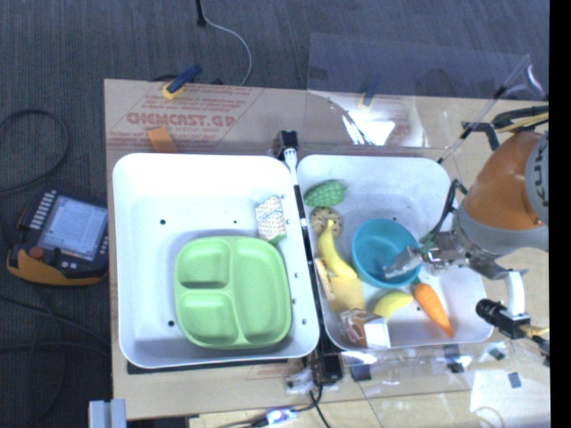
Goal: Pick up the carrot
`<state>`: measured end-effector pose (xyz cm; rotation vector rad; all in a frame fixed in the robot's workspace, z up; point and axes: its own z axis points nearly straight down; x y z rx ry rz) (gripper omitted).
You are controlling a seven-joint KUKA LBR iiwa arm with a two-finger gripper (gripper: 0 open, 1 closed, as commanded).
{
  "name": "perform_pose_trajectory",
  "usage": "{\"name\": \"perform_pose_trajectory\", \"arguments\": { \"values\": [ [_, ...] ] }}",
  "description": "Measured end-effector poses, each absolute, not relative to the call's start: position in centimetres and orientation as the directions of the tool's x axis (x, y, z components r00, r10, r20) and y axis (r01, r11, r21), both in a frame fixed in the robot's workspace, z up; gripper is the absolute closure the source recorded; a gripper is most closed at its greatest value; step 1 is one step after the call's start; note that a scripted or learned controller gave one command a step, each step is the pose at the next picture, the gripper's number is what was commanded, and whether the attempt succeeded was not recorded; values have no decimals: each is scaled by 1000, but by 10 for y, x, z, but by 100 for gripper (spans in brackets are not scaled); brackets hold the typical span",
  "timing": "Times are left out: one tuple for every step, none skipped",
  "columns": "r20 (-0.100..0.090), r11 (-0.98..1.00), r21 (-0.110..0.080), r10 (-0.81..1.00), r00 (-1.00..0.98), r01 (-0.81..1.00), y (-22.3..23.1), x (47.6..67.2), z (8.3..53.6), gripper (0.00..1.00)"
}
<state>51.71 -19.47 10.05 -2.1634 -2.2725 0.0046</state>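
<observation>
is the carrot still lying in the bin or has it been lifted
Lying in the bin. The carrot rests on the right bin floor beside the blue bowl, just below the end effector.

Green divided plate (234, 293) in left bin (143, 181), blue bowl (384, 250) and banana (332, 255) in right bin (393, 169) — handheld pendant (61, 237) on floor

You had one fixed camera, mounted above the bench (223, 119) and looking down at a slant. It took in both white bins: the left bin (143, 239) and the right bin (419, 172) side by side. The grey floor showed along the top and left. The arm (504, 194) came in from your right.
</observation>
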Motion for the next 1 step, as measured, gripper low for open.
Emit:
{"name": "perform_pose_trajectory", "arguments": {
  "values": [
    [-14,217,21,976,-216,976,-175,491,93,0]
  ]
}}
